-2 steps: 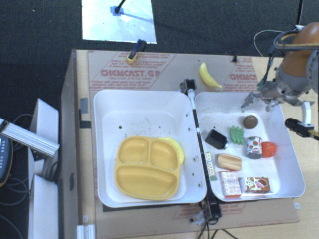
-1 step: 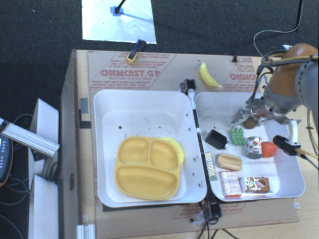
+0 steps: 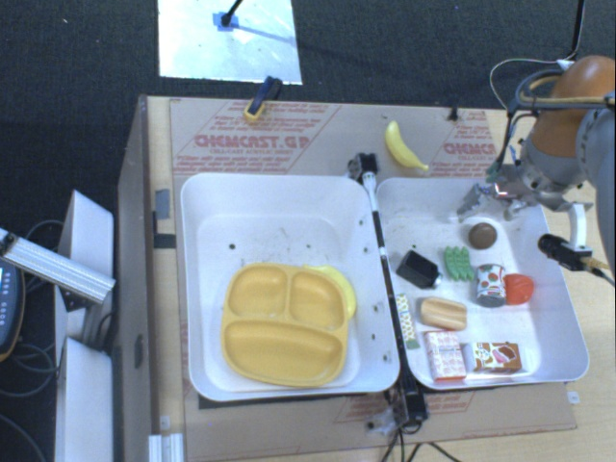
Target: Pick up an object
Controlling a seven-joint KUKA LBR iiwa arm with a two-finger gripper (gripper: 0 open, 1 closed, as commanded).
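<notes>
End effector (image 3: 493, 198) sits over the right bin's (image 3: 568, 340) far end, just above the brown round object (image 3: 482, 233); can't tell its state from this angle. Nothing visibly lifted, so the pick isn't done. Likely target is that brown piece, lying in the bin near the green toy (image 3: 459, 263) and can (image 3: 490, 284).
</notes>
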